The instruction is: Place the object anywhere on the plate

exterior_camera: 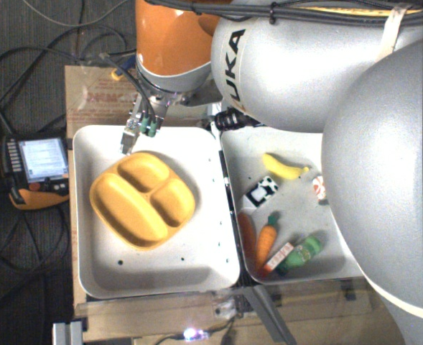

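The yellow plate (143,199), with three compartments, lies in the left bin (96,264). My gripper (128,142) hangs over that bin's far left corner, just beyond the plate's far-left rim. It points down from the orange wrist band. I see nothing on the plate, and no object that I can make out at the gripper's tip. In the right bin (340,268) lie a banana (284,167), a black-and-white block (261,191), a carrot (266,240), a green bottle (303,253) and a reddish sausage (246,234).
The arm's large grey body covers the right bin's far and right parts. A small red-and-white item (318,187) shows at the arm's edge. A handheld screen (37,160) and cables lie left of the bench. The raised divider (228,192) separates the bins.
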